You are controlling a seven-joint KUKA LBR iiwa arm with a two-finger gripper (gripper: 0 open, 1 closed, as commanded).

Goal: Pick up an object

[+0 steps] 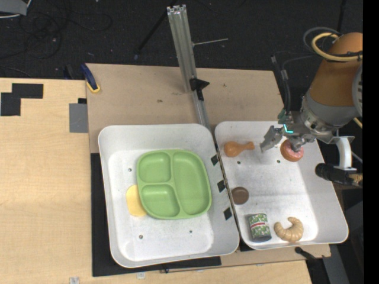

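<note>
red round object [292, 151] sits beneath fingers [272, 138].

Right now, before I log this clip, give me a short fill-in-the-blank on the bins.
The green tray lies in the ____ bin.
It has ____ compartments.
The croissant lies beside the ____ in the right bin.
The claw hovers over the ____ bin.
Missing: left; three; can; right.

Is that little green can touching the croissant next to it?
Apart. The camera view shows a strip of white bin floor between the green can and the croissant.
</note>
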